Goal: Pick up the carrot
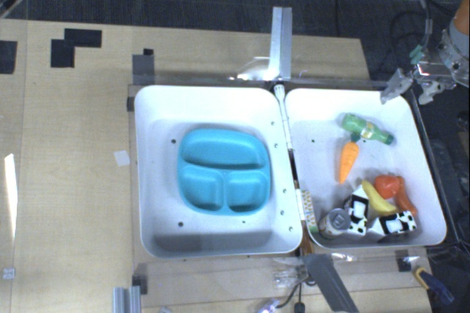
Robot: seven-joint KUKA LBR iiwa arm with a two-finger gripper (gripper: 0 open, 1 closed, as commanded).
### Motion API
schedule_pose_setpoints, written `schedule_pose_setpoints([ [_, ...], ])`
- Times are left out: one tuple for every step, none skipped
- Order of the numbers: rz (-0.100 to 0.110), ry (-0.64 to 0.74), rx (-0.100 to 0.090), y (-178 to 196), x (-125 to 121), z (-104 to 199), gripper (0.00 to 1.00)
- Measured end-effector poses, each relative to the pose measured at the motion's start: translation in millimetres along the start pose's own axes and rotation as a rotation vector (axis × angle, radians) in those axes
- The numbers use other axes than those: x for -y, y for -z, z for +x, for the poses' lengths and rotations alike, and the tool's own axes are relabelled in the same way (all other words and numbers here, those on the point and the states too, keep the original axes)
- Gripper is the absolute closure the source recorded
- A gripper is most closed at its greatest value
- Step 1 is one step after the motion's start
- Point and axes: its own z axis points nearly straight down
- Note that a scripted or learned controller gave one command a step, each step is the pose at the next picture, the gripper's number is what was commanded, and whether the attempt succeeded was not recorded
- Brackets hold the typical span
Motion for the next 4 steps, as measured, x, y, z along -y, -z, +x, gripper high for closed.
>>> schedule_pose_setpoints([
  [0.0,0.05,-0.001,-85.9,-0.5,51.0,0.0],
  [0.0,0.05,-0.001,-85.4,-0.6,50.9,0.0],
  [0.001,0.201,-0.002,-156.3,13.0,43.9,0.0],
  [-0.008,0.186,0.001,-169.1,39.9,73.7,0.0],
])
